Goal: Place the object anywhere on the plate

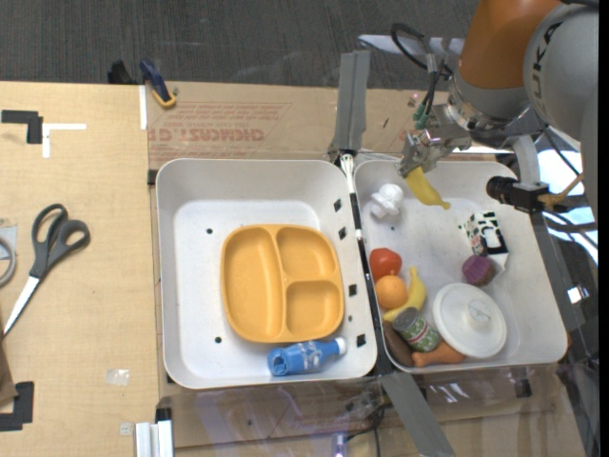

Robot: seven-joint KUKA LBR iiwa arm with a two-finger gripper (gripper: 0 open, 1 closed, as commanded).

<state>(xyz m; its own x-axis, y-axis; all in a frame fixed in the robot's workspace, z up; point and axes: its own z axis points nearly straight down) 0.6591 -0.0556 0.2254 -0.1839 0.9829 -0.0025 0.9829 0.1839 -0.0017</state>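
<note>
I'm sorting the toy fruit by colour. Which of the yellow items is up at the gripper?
The small yellow piece at the gripper, near the right bin's far edge. The other, a banana, lies lower beside the orange.

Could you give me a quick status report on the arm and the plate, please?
Gripper above right bin, shut on yellow object. Yellow plate in left bin, bare. Blue bottle beside it.

The single fixed camera looks down at a slant from the near side, fairly close, taking in both bins (176, 284) and the bench (76, 284).
</note>
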